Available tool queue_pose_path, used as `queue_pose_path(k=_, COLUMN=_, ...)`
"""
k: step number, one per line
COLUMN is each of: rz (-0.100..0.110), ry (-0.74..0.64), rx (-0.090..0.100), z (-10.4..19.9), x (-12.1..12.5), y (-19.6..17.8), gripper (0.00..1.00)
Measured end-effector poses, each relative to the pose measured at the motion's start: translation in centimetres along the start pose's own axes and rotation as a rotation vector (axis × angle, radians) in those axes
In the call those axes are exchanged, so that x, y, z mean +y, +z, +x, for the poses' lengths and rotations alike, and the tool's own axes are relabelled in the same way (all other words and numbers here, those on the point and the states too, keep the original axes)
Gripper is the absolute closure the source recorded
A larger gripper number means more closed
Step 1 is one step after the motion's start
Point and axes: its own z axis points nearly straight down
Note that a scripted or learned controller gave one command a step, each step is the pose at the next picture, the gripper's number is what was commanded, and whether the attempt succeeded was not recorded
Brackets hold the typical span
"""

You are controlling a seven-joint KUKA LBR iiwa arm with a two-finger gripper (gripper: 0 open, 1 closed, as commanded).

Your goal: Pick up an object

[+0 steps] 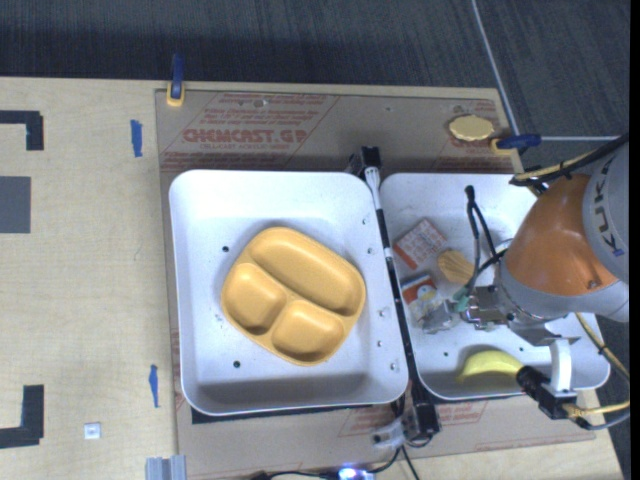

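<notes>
Arm (560, 253) leans in low over right bin (590, 373), wrist angled toward clutter, likely lining up a grab. Claw (447, 311) buried among small packets (420, 243); how far open, cannot tell, nothing visibly gripped. Banana (490, 365) just below claw. Yellow tray (292, 293) well left, in other bin (200, 268).
</notes>
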Motion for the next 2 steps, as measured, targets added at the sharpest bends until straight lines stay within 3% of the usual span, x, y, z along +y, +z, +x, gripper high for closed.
queue_pose_path(k=2, rz=0.000, ry=0.001, rx=0.000, z=0.05, x=0.00, y=0.01, gripper=0.00)
